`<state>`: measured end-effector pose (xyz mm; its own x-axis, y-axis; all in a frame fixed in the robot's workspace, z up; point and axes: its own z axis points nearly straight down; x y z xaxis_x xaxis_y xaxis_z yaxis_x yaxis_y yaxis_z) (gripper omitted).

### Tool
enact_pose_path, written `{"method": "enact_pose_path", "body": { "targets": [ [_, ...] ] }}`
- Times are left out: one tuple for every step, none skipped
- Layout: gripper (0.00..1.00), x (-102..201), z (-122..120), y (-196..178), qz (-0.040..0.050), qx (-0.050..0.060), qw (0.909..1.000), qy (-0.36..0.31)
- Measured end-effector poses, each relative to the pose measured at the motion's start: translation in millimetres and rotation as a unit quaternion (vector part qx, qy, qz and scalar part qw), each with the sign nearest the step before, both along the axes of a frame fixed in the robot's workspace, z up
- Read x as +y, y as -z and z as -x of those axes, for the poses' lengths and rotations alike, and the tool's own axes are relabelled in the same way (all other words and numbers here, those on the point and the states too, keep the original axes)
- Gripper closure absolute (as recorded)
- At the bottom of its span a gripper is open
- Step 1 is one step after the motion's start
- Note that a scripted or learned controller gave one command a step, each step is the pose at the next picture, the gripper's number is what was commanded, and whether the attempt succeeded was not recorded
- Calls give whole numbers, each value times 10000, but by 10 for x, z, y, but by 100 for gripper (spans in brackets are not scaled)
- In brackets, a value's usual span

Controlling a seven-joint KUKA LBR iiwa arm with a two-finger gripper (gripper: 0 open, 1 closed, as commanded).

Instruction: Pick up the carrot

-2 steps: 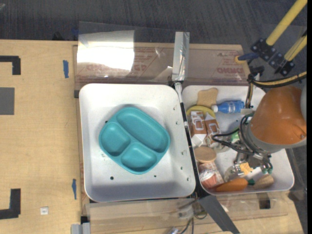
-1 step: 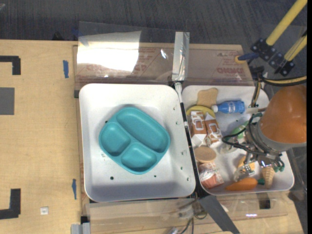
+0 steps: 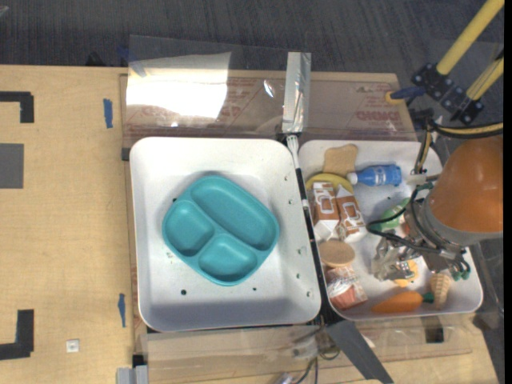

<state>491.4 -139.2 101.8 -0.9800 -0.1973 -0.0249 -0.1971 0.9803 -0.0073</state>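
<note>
The left bin (image 3: 160, 294) holds a teal divided plate (image 3: 221, 228), plainly seen. The right bin (image 3: 472, 294) is crowded, its right side hidden under the arm (image 3: 472, 190), whose orange band is cut off by the frame edge. The arm reaches in from the right and points down, with the gripper (image 3: 394, 261) low among the clutter; whether it is released or clenched cannot be told. The carrot (image 3: 398, 302) lies near the bin's near wall, just beside an ice-cream cone toy (image 3: 439, 287), apart from the gripper. A blue bottle (image 3: 376, 174) lies toward the far side.

I see the bench (image 3: 56, 214), tan board, bearing two white bins: the left bin (image 3: 152, 294) touching the right bin (image 3: 472, 294).
</note>
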Motion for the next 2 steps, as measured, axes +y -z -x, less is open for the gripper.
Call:
{"method": "enact_pose_path", "body": {
  "targets": [
    [100,72,-373,-1011,15,74,9888,-1492],
    [100,-335,-352,-1336,-7,81,10000,29]
  ]
}}
